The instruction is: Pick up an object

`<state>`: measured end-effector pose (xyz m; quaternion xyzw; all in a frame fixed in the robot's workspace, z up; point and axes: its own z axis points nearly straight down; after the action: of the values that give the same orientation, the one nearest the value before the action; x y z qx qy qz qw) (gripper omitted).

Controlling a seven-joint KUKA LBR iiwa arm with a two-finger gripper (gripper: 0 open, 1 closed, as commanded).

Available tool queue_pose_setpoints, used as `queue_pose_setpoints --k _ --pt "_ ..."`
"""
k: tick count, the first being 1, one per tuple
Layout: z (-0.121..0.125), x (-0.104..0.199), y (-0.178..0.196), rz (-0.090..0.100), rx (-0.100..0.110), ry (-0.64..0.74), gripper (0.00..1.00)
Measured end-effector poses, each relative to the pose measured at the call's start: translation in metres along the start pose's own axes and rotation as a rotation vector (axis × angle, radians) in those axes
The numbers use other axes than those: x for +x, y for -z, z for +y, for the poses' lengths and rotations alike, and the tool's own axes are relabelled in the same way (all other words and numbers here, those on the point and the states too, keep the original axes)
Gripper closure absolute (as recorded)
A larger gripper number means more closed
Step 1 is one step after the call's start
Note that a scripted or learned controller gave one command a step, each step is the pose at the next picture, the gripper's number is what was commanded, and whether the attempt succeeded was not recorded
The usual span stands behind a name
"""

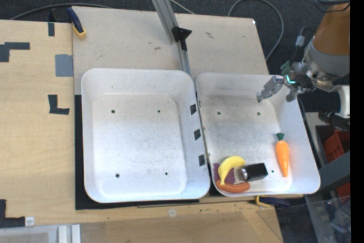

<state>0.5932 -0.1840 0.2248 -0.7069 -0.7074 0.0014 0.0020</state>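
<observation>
The right bin [227, 88] holds a small pile at its near edge: a yellow banana [230, 166], a black block [255, 171], a red sausage-shaped piece [233, 186] and a bit of purple [216, 171]. An orange carrot [282, 157] with a green top lies apart by the bin's right wall. My gripper [278, 93] hovers over the far right corner of this bin, well above and behind the carrot. It is open, and nothing sits between its fingers [266, 91].
The left bin [91, 122] stands beside the right one. A slanted metal pole [164, 5] runs from the top down to the gap between the bins. A cable [256, 5] loops on the floor behind the bench.
</observation>
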Motion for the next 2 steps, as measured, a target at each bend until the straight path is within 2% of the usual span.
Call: queue_pose_setpoints --k 1,2 --pt "0.001 0.000 0.002 -0.001 -0.004 0.001 0.00" --pt "0.009 -0.004 -0.050 -0.001 0.001 0.000 0.00"
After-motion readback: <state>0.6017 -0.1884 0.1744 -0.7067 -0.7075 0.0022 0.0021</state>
